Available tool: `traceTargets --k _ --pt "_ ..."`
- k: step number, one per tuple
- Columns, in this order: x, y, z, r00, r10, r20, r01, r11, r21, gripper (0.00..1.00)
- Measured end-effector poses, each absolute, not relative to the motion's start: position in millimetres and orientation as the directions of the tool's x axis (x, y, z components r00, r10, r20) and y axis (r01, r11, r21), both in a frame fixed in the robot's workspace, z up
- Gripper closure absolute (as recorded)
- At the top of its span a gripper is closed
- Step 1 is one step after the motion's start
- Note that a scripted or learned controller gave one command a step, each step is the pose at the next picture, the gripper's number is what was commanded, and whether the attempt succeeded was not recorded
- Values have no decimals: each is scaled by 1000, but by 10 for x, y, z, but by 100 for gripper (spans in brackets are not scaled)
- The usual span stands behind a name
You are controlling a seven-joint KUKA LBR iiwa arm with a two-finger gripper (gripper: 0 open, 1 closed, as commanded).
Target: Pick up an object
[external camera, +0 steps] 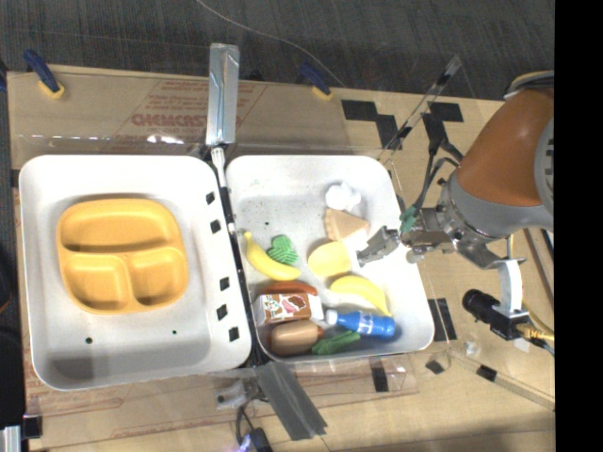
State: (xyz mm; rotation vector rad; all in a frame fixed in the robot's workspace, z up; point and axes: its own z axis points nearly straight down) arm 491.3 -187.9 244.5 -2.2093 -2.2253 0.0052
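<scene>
Hovering over the right bin (283,172), the gripper (377,246) sits at that bin's right wall; whether it is parted or closed cannot be told, and nothing is seen held. A yellow piece (330,258) lies just left of it, a tan wedge (343,224) just above that, both inside the right bin.

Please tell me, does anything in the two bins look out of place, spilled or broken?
Nothing stands out. The toy food, such as the banana and the blue bottle, lies crowded in the near part of the right bin, all inside its walls. The yellow tray sits flat in the left bin. No spill or damage is visible.
</scene>
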Motion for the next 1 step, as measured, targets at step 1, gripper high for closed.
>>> traceTargets --k 1 --pt "5122 -1745 2910 -165 986 0 986 165 -3 0"
